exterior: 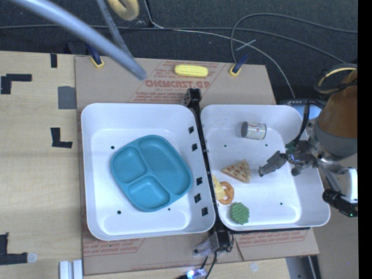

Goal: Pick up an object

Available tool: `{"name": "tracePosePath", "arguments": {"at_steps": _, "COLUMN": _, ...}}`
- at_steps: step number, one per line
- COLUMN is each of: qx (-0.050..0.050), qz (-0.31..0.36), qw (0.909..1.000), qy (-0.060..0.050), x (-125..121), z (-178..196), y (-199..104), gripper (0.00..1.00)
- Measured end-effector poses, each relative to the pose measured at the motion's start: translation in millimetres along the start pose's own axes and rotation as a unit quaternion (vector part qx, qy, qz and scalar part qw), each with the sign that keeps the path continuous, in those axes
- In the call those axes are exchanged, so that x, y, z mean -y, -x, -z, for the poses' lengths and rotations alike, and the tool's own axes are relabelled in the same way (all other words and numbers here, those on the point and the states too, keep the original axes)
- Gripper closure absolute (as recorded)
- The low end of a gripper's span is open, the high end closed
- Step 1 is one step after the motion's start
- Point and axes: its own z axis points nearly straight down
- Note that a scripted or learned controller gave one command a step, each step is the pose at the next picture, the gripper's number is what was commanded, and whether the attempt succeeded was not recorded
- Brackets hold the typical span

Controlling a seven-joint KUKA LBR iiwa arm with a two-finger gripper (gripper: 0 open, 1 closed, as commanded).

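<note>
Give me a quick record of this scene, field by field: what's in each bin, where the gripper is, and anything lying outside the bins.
left bin: blue divided plate, lying flat
right bin: small grey cylinder near the far wall; waffle piece mid-bin; pretzel and a yellow item by the divider; green item near the front wall
gripper: over the right bin, right of the waffle piece, nothing seen between its fingers
outside bins: yellow corn-like item on the cardboard beyond the bins

Hand (272, 166) low, arm from right
</note>
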Motion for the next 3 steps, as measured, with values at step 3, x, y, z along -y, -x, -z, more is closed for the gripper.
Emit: {"name": "tracePosePath", "arguments": {"at_steps": 3, "qx": 0.001, "qz": 0.003, "qw": 1.0, "qy": 0.006, "x": -5, "z": -98, "y": -2, "gripper": 0.0}}
